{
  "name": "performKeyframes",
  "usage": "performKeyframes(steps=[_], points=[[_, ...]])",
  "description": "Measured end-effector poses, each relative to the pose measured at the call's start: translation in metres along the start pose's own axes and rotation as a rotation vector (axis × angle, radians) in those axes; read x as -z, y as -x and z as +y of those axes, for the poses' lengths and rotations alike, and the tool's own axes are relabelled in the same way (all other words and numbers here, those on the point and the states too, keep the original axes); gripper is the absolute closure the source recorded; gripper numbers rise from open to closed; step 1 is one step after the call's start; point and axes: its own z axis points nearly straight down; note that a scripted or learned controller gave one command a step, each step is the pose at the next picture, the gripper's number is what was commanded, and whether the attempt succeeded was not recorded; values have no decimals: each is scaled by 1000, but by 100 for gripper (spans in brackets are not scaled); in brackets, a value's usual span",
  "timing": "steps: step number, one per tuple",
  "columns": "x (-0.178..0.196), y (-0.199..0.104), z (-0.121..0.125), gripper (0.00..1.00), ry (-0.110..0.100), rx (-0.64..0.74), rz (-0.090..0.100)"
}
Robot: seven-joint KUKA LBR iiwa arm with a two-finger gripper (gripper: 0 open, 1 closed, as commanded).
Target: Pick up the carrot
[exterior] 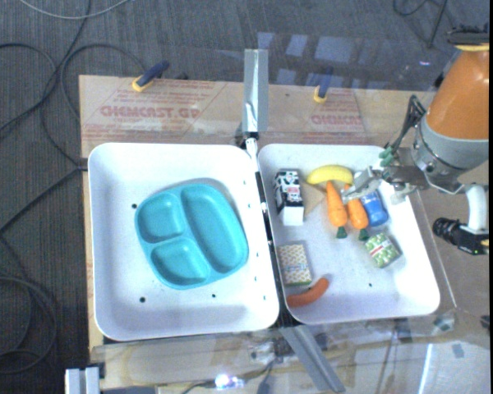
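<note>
Orange carrot (336, 203) lies near the right bin's (423, 298) far edge; we judge it light, stiff, best pinched mid-length. Jaws' (368, 180) state: cannot tell.

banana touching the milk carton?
Apart. The camera view shows bare white bin floor between the banana and the milk carton.

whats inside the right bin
In the right bin: a milk carton, banana, two carrots, a blue item, a green packet, a patterned box and a sausage. The gripper partly covers the blue item.
</note>
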Motion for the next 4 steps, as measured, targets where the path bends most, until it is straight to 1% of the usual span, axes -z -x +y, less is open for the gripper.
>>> performKeyframes(steps=[1, 2, 3, 4], points=[[-95, -5, 14, 0, -1, 86, 0], [-131, 23, 29, 0, 31, 179, -7], [-139, 29, 42, 0, 38, 176, -2], [-124, 30, 47, 100, 59, 177, -11]])
